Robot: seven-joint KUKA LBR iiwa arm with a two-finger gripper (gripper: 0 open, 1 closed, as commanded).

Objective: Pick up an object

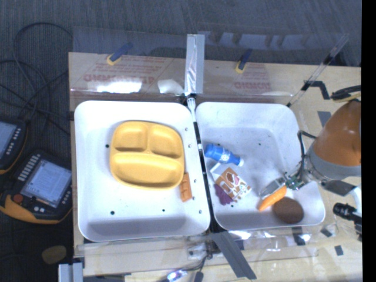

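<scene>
**Reach under way, nothing lifted yet**

Down at 4 o'clock in the right bin (258,122), close to its right wall: the jaws (292,181), hard to read at this slant, so cannot tell whether released or clenched. Just beside them, an orange carrot (272,200), touching a brown potato (288,210) (both flat on the bin floor). Toward 9 o'clock, a blue bottle (222,154) and a printed packet (233,185). In the left bin (88,175), 1 yellow divided plate (147,154) and a small orange piece (185,188). By judgement: approach mostly done; grasp and lift left.
</scene>
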